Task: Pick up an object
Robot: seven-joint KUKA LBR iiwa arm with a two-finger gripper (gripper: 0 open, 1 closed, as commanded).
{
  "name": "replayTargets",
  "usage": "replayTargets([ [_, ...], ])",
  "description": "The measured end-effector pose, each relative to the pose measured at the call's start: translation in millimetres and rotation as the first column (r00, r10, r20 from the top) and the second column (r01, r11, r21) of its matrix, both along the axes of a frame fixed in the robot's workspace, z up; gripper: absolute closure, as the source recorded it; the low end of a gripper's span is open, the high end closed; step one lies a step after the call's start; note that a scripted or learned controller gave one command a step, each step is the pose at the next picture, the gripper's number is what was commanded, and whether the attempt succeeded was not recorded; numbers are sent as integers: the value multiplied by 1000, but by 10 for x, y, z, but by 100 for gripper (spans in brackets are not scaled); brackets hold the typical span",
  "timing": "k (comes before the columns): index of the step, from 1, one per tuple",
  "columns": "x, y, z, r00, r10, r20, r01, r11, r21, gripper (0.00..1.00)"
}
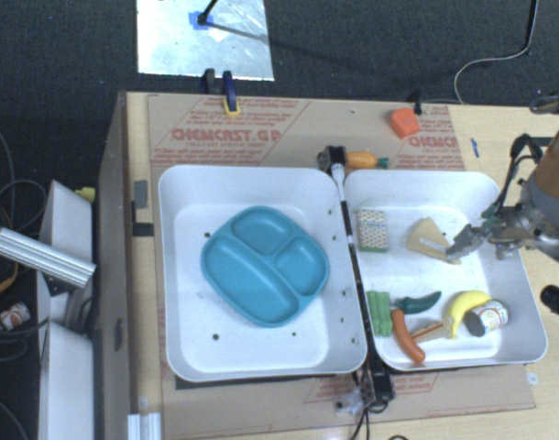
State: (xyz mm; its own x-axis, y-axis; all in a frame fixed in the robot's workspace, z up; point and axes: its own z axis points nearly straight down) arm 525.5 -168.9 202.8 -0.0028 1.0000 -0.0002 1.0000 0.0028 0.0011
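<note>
Bench: left bin (183,273) holds blue tray (264,264)

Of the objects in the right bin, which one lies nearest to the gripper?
The beige wedge-shaped piece, in the upper middle of the right bin. The gripper is right at its edge, while the banana, can and patterned block lie farther off.

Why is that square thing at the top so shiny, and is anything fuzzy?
In the camera view, the metal sheet on the dark floor reflects light, so it glares pale. The hand beside the cheese wedge looks a bit blurred. The blue tray is evenly lit and sharp.
</note>
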Motion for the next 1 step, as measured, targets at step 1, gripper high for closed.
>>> replayTargets([
  [1, 396, 248, -1126, 1000, 0, -4, 0, 1000, 1, 0],
])
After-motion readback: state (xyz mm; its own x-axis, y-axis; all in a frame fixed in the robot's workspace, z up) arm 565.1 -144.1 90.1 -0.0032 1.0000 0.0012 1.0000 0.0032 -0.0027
